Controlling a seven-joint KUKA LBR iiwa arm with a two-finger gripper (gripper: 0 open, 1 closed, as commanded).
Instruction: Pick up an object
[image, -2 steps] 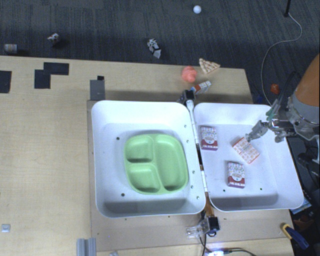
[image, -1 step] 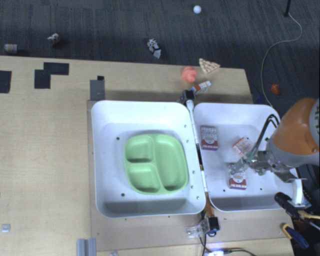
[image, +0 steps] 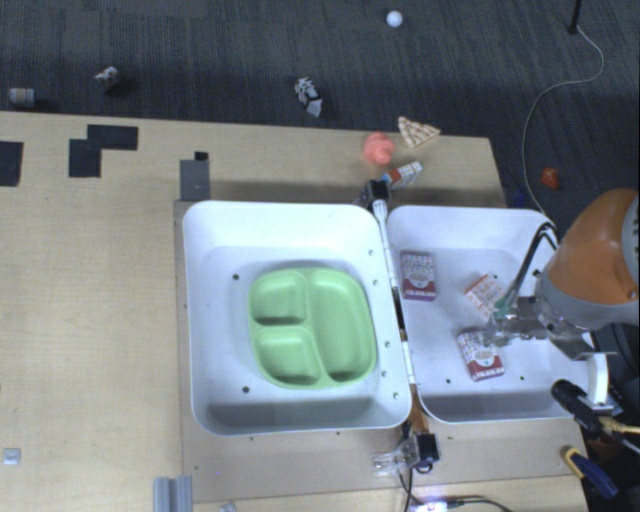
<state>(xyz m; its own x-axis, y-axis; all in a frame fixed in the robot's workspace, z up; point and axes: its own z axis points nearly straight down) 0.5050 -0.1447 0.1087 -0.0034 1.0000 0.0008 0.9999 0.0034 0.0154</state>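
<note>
Gripper (image: 497, 332) low in right bin (image: 440, 400), fingers' state can't tell, blurred. Red/white packet (image: 481, 357) just below-left of tip, touching or nearly, long axis running roughly top-left to bottom-right. Needs small shift down-left.

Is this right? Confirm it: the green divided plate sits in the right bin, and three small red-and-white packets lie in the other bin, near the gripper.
Not quite. The camera view shows the green divided plate in the left bin, not the right. The three red-and-white packets do lie in the other bin, the right bin, near the gripper.
</note>
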